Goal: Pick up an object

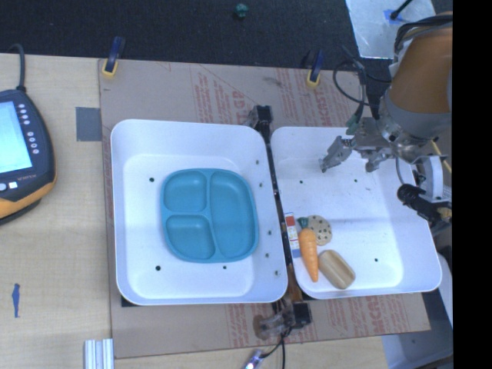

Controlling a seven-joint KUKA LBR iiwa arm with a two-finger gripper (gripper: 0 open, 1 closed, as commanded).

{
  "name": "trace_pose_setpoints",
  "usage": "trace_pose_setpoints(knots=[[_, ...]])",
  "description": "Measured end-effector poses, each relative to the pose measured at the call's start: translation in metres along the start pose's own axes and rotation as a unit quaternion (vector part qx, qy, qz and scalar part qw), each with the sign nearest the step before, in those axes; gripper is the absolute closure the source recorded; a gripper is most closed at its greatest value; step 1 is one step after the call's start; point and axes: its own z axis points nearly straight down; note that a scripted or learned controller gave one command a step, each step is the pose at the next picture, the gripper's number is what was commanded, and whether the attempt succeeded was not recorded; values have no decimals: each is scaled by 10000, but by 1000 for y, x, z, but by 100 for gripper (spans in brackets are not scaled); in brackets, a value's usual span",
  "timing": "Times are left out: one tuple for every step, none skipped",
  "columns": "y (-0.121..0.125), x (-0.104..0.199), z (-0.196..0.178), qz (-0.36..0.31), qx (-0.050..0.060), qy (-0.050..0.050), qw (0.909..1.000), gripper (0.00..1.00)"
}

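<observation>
White plastic fills the middle of your camera view: two shallow bins sit side by side on a sheet of brown cardboard (192, 91) laid over the bench. The left bin (134, 206) carries a blue divided plate (209, 214), three compartments, lying flat at its centre. The right bin (384, 206) holds the pickable items, all bunched in its lower left corner: an orange carrot (308, 254) lying roughly lengthwise along the bin's left wall, a speckled round cookie (318, 230) touching the carrot's upper end on its right side, and a tan bread-like piece (336, 269) just right of the carrot's lower end. A small card with red print (291, 227) lies against the wall just left of the carrot.

Look to the right edge of the frame and you see the arm coming in, its orange band (424, 56) high up and grey wrist below. The gripper (353, 157) hangs over the upper part of the right bin, well apart from the carrot, cookie and bread piece. Its two fingers are spread wide, one pointing toward the lower left (332, 160), the other nearer the wrist, with nothing between them.

At the left edge of the frame a black and orange teach pendant (23, 156) rests on the wooden bench. Two blue and yellow clamps (113, 58) pin the cardboard's upper edge.
</observation>
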Motion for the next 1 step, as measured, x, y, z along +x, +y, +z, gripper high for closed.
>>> trace_pose_setpoints(knots=[[-42,1,50,-5,3,-6,10000,0]])
